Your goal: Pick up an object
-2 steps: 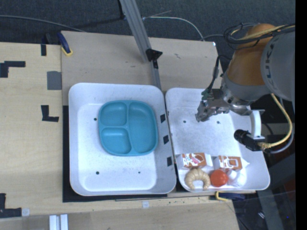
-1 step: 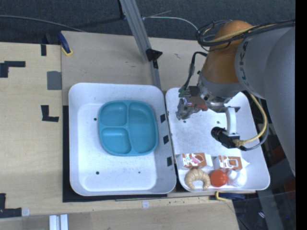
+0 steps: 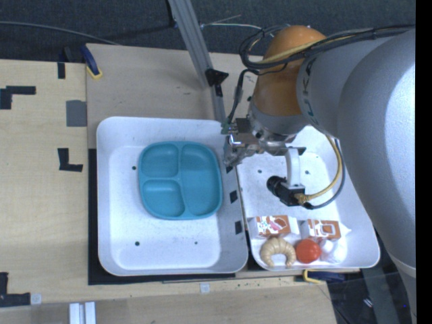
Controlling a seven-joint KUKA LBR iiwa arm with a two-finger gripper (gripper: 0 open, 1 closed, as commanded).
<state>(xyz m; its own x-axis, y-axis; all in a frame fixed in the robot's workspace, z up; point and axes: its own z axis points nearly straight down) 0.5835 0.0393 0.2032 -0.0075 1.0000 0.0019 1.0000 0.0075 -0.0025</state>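
Grey arm (image 3: 378, 113) covers most of the gripper (image 3: 233, 148); its grip cannot be told. Teal plate (image 3: 181, 181) lies just beside.

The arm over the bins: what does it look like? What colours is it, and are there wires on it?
The arm is bulky, rounded and smooth grey. Above its wrist sits a glossy orange band, with thin dark cables looping over it. At the tip is a small, silvery metal gripper.
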